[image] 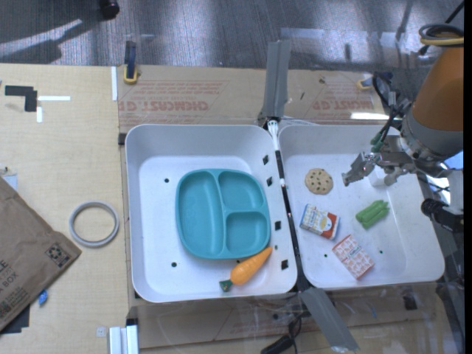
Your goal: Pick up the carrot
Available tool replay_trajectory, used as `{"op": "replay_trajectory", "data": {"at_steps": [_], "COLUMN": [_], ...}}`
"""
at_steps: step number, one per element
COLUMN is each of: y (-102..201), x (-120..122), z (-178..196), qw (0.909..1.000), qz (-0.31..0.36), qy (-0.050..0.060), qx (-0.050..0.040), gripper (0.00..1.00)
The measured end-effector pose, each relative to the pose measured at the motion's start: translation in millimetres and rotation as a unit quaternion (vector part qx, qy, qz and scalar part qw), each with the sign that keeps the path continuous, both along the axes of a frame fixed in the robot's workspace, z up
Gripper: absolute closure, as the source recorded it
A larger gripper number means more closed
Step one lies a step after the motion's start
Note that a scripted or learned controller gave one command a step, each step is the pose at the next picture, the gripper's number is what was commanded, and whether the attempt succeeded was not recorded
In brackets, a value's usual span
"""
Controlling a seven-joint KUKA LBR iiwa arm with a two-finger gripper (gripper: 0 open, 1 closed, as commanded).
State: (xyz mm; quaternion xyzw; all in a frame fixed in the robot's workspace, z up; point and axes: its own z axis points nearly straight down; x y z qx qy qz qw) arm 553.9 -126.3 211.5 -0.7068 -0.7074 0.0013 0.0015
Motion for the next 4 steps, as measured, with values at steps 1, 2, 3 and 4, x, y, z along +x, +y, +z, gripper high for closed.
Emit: {"op": "replay_trajectory", "data": {"at_steps": [1, 2, 3, 4], "y": [45, 87, 99, 55], "x": [42, 41, 19, 26], "z": [-19, -21, 185, 229], "qw": [0.9974, 0.9936, 0.9666, 0.9054], "qz": [0.072, -0.113, -0.256, -0.425], "qy": [-0.002, -0.001, 0.000, 0.000], "qx": [-0.0006, -0.0011, -0.0024, -0.0030], "gripper": [0.00, 0.00, 0.00, 0.00]}}
